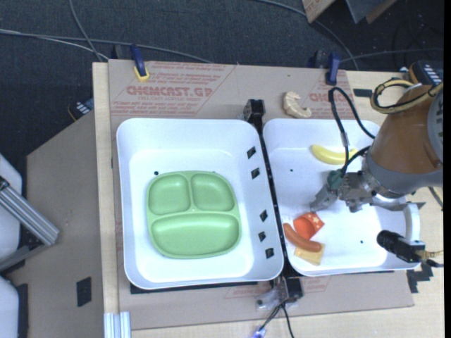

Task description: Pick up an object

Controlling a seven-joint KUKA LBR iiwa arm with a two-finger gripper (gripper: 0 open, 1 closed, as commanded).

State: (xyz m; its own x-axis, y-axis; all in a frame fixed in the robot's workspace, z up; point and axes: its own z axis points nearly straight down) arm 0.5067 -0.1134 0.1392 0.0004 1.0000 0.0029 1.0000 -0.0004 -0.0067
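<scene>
The right bin [352, 255] holds a yellow banana [325, 153] near its back, an orange-red piece [308, 224] at the front left, a red sausage [301, 239] just below that, and a pale yellow wedge [309, 255] beside the sausage. My gripper [330, 194] hangs over the middle of this bin, a little up and right of the orange-red piece and below the banana. Nothing shows held in it. The grey arm [405, 153] with its orange band comes in from the right.
In the left bin [134, 139] lies a green divided plate [194, 213]. A small beige object [297, 104] rests on the board behind the right bin. Black cables [340, 129] trail over the right bin's back edge.
</scene>
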